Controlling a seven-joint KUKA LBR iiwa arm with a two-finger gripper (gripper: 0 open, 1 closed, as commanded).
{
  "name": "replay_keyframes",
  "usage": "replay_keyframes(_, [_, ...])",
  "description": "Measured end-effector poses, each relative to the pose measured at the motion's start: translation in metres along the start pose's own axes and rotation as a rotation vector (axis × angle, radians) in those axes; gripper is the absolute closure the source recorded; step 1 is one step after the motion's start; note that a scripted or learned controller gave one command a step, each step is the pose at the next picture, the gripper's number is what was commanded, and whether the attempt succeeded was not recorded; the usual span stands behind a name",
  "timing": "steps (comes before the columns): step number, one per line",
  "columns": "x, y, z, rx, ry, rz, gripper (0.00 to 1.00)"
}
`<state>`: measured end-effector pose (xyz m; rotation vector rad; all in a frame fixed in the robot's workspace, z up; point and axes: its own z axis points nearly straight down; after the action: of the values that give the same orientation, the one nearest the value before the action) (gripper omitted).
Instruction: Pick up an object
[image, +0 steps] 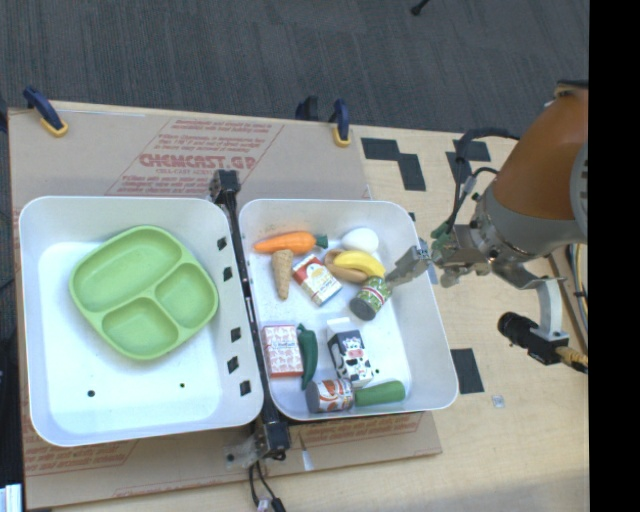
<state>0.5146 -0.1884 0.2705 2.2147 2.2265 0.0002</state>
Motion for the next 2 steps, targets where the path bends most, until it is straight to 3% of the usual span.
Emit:
replay_keyframes(1, [-0.023, -0.027, 0.104, 0.005, 0.002, 0.000, 0.00])
replay_keyframes(2, [0.006, -0.026, 0.159, -0.011, -0.003, 0.001, 0.00])
